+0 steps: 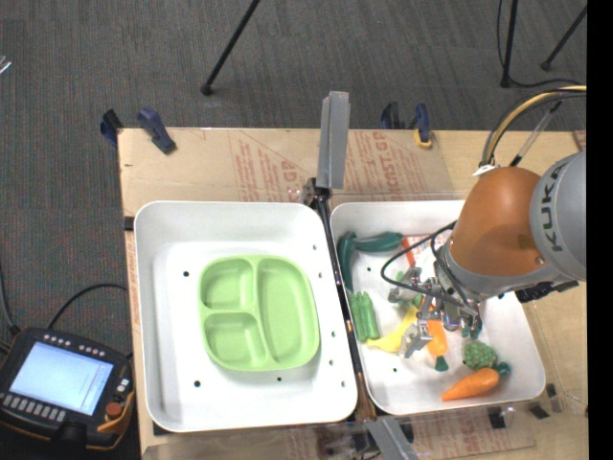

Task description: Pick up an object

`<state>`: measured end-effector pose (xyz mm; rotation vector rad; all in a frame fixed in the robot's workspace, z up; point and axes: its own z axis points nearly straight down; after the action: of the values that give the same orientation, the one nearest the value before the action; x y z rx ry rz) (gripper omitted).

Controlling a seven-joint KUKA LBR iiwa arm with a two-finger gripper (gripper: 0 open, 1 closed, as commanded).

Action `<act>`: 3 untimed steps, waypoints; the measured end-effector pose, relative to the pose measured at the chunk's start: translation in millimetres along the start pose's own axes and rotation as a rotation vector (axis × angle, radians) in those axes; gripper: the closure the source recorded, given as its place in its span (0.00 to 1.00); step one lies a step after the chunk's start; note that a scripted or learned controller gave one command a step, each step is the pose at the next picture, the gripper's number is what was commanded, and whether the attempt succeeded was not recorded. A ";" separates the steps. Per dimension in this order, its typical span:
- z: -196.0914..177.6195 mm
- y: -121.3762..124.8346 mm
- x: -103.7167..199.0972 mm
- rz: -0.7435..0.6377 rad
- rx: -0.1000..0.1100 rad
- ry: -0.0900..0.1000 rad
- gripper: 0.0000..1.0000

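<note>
Arm reaching in from right, tool (pixel 429 326) hanging low over right bin (pixel 525 338), among toy food. Tool state: cannot tell, cluttered. Yellow banana-like toy (pixel 389 341) lying just left of tool, green pod (pixel 364 314) beside it near bin's left wall. Orange carrot (pixel 471 383) lying near front rim, green bumpy toy (pixel 479 355) above it. Green divided plate (pixel 259 312) sitting in left bin (pixel 163 257). Both bins resting on counter (pixel 220 166).

Gripper (pixel 428 326): we can't make out finger state amid clutter. Arm (pixel 512 228) cut off at frame right, hides upper right of right bin (pixel 533 353). Orange item (pixel 436 336) under gripper partly hidden, perhaps toy. Pendant (pixel 62 383) cut off lower left.
</note>
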<state>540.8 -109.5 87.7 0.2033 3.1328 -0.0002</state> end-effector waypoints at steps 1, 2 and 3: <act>-9.5 3.5 -0.2 -0.008 -0.002 0.001 1.00; 0.7 -14.4 64.2 0.082 -0.001 0.006 1.00; 0.3 23.7 -58.2 0.228 -0.001 0.001 1.00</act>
<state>601.6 -93.5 87.6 0.5581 3.0901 0.0021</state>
